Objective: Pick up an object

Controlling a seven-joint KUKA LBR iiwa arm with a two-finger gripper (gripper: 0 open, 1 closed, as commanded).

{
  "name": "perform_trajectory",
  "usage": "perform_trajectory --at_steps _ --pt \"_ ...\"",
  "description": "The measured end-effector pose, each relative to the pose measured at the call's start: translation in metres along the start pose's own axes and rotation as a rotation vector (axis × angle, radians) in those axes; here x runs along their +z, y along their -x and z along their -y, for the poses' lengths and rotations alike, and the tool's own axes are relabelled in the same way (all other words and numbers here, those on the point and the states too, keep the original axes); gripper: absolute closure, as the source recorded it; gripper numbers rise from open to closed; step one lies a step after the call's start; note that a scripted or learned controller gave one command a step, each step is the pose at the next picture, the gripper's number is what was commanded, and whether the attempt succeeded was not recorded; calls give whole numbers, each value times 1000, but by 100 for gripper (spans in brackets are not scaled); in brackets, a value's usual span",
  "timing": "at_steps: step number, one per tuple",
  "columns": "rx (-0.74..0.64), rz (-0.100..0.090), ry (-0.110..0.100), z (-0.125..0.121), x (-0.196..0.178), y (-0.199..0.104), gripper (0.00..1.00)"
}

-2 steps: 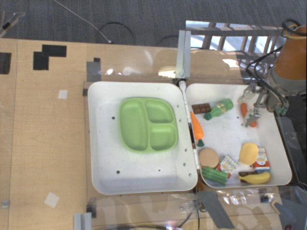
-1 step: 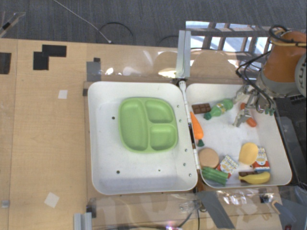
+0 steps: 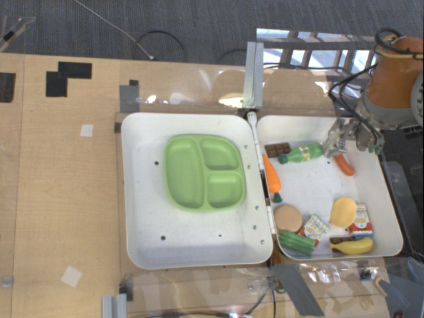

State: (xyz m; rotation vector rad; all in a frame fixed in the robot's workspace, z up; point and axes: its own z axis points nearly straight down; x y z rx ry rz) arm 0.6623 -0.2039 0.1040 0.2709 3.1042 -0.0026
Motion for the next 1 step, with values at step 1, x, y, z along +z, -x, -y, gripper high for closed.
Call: perform_trajectory --at_steps 1 --pt "-116 -17 0 17 -5 -79 100"
